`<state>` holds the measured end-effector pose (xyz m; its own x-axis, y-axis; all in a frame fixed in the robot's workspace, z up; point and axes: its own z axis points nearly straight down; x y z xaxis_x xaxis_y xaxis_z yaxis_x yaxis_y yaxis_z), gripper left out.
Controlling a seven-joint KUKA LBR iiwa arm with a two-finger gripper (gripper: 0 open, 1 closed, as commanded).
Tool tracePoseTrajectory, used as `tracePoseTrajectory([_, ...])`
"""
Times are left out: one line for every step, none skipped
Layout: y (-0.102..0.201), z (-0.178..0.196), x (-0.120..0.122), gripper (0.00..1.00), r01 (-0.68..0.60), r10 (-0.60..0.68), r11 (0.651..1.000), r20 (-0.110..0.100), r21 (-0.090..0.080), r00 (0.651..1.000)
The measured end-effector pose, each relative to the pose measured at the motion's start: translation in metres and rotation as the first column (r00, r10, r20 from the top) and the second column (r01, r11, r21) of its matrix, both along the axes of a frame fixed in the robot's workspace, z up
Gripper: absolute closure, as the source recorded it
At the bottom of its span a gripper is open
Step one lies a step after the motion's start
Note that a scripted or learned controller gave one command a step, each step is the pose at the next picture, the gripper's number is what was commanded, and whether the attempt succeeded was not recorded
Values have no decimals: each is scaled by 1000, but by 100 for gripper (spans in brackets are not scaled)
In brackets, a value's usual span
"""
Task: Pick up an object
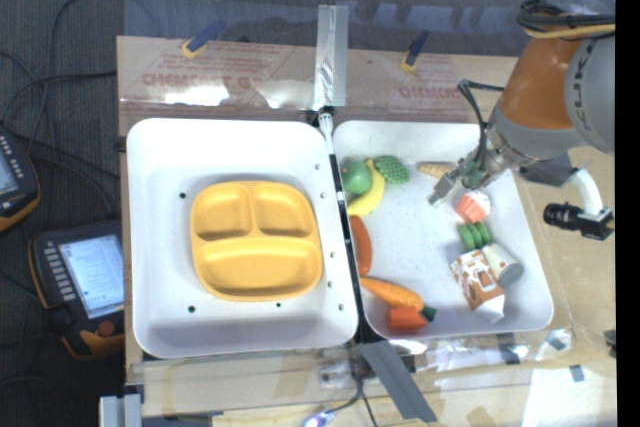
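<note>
We see the end effector [462, 177] low in the right bin [530, 245], its fingers spread apart with nothing between them, just above a small red-and-white toy [474, 206]. That toy lies near the bin's far right, with a green piece [474, 235] and a small carton [482, 279] in a line below it. To grasp well, we would centre the fingers over the toy, come straight down, and close only once both fingers flank it (the green piece sits close, so a slanted approach could nudge it). On the desk [240, 75] behind the bins, red print shows through plastic sheeting, but we cannot read it.
</note>
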<state>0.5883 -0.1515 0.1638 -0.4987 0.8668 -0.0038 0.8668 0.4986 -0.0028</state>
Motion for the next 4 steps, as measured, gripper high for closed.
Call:
tracePoseTrajectory([27,-72,-29,100,-51,51,999,14,-1,999])
tracePoseTrajectory([13,30,39,100,171,-171,985,2,0,985])
tracePoseTrajectory([78,73,73,100,244,-244,970,1,0,970])
tracePoseTrajectory([30,-12,56,100,-170,170,985,-1,2,985])
